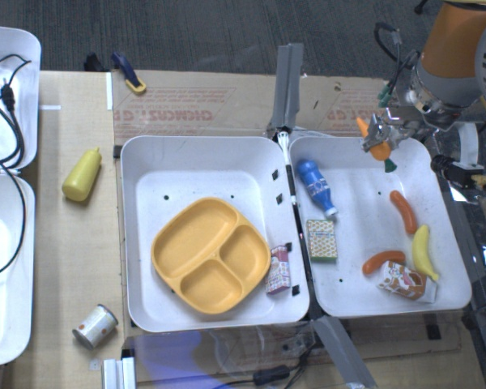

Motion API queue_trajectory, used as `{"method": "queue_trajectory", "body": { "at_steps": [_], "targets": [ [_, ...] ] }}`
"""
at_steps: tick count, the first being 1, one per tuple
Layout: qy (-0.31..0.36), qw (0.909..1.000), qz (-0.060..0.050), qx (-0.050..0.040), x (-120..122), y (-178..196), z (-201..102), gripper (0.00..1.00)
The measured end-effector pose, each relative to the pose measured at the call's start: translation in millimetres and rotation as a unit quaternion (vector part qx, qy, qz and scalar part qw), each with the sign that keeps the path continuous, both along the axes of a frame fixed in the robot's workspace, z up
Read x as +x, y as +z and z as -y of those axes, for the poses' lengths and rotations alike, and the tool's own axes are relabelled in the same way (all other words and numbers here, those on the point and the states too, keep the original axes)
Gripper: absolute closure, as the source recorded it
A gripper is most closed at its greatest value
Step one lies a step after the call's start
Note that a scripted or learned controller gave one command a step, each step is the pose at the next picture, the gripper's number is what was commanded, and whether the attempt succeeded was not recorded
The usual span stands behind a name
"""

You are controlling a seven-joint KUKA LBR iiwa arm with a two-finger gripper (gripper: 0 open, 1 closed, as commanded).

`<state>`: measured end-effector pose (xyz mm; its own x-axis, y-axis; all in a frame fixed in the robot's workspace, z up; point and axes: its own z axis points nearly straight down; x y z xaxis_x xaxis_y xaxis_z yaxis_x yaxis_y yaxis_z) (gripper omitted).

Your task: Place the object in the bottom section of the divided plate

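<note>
Cardboard (219, 104) under the bins bears mirrored red print, unreadable.

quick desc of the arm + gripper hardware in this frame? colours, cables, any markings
The arm is grey with a broad orange band above the wrist. Black cables loop beside it down toward the wrist. The gripper is a small cluster of silver-grey metal parts, with orange and green bits at its tip. No legible markings at this resolution.

Arm (458, 35) at upper right, wrist angled leftward
</note>
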<state>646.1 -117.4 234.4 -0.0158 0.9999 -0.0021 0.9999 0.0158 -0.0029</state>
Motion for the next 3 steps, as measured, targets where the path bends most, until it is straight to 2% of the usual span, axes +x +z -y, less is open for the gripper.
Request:
{"method": "queue_trajectory", "body": {
  "at_steps": [1,2,3],
  "targets": [
    [0.076,0.9971,0.000,0.0009,8,-43,-91,1.00],
    [0.029,0.9996,0.000,0.0007,-74,-44,-155,1.00],
    [0.057,0.9984,0.000,0.0003,-55,-27,-224,1.00]
  ]
}}
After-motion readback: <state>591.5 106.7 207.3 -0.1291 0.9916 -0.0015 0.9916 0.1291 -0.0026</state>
